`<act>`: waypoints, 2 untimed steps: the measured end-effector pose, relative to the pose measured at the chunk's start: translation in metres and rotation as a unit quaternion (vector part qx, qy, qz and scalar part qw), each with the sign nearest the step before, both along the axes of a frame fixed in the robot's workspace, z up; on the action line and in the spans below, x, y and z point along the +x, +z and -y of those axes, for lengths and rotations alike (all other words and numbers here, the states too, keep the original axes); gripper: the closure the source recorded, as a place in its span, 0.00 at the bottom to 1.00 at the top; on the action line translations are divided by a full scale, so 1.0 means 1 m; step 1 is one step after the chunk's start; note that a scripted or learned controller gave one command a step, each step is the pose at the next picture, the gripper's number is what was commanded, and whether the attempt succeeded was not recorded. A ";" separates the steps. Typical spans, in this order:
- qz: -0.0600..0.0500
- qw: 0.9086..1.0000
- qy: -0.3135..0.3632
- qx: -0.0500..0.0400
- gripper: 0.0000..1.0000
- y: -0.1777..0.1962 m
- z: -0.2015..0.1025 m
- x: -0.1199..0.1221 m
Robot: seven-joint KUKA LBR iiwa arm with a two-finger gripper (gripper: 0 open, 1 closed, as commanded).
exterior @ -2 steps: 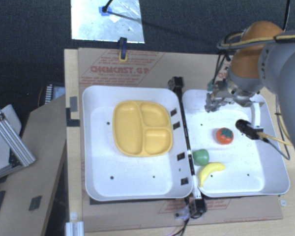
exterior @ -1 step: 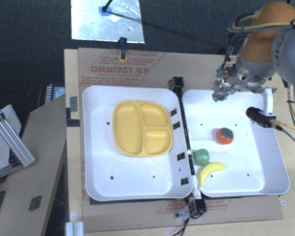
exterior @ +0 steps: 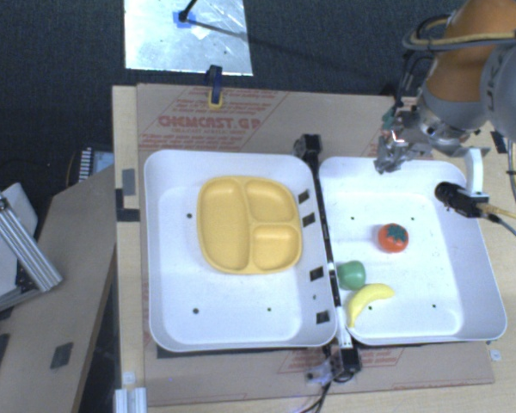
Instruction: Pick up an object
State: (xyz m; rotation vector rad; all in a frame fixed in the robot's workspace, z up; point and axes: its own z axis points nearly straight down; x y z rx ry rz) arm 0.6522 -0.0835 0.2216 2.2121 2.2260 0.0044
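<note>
Bench stock, as you see it from above:

- Left bin (exterior: 168, 317): one yellow divided plate (exterior: 248, 224), three compartments, lying flat near the middle.
- Right bin (exterior: 464, 317): one tomato (exterior: 393, 237), red with a green top, near the middle; one green fruit (exterior: 352, 274) against the dividing wall; one banana (exterior: 367, 300) just beside and below the green fruit, apparently touching it or nearly so.
- Gripper (exterior: 390, 160): above the far rim of the right bin, well apart from all three pieces, nothing between its tips. You cannot tell from this angle how wide it stands.

Risks to note:

- Green fruit and banana sit crowded against the wall; a descent there could likely strike the rim or nudge both without catching either.
- The tomato is round and smooth; an off-centre close would probably squirt it sideways.
- The tomato stands alone, so it looks the safest target.
</note>
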 end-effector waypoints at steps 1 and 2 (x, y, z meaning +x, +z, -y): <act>-0.003 1.000 0.001 0.001 1.00 -0.009 -0.048 -0.030; -0.002 1.000 0.001 0.001 1.00 0.005 -0.091 -0.056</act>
